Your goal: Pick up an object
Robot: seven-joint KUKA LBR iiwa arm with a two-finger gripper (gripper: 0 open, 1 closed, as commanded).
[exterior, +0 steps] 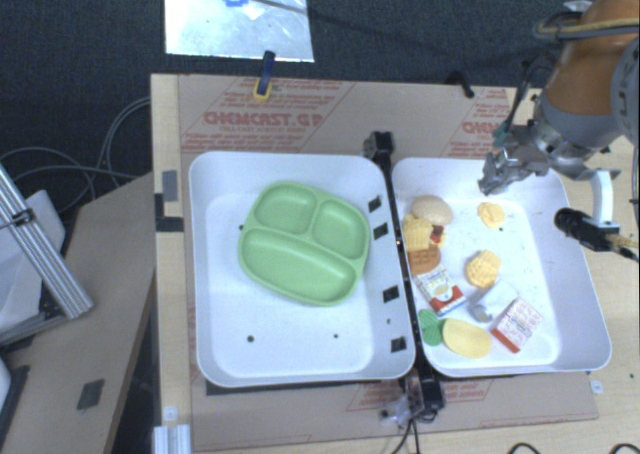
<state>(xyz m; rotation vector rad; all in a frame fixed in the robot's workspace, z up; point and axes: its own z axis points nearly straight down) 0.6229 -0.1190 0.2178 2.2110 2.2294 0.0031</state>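
Observation:
The right bin (pixel 570 272) holds several toy foods: a tan bun (pixel 432 208), a yellow block (pixel 415 233), a brown piece (pixel 424 260), a small yellow piece (pixel 490 213), a yellow waffle-like piece (pixel 483 267), a red-and-white packet (pixel 440 292), a second red-and-white packet (pixel 517 323), a yellow oval (pixel 466 337) and a green round piece (pixel 430 327). My gripper (pixel 495 177) hangs over the bin's far edge, just above and beside the small yellow piece. Nothing shows between its fingers.
The left bin (pixel 215 342) holds a green divided plate (pixel 305 242). A black divider with clips (pixel 392 242) runs between the bins. A foil sheet (pixel 238 2) lies beyond the bench, and cables trail at the left.

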